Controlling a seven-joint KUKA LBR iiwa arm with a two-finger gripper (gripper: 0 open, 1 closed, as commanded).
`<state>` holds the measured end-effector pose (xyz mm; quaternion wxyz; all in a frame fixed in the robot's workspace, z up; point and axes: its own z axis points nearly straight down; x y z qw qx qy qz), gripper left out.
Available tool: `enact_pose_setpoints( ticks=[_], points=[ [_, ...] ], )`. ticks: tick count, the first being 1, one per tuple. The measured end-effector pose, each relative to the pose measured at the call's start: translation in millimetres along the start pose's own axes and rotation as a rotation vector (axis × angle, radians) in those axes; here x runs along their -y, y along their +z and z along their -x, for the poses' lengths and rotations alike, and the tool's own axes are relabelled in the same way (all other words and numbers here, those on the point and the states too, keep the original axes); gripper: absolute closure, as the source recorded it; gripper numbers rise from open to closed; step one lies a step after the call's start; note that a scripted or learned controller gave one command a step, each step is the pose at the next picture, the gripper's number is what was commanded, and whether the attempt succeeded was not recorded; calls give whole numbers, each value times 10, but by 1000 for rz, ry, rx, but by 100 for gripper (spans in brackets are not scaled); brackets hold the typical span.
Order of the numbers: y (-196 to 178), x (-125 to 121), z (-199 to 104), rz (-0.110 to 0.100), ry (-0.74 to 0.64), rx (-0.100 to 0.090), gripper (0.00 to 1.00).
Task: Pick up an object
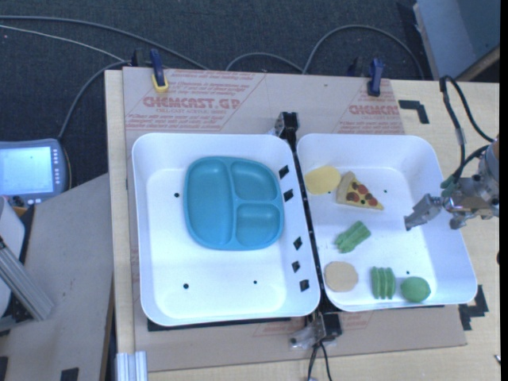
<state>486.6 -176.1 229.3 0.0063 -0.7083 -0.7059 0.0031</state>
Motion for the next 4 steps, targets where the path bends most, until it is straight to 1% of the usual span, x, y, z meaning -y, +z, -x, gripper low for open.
enact_pose_setpoints(
  ticks=[1, 2, 3, 4],
  points=[
    [-55, -26, -4, 12, -4, 3, 0],
    [539, -102, -31, 6, -4, 1, 0],
    [1163, -104, 12, 6, -3, 1, 0],
    [1462, -100, 5, 8, -3, 1, 0]
  ],
)
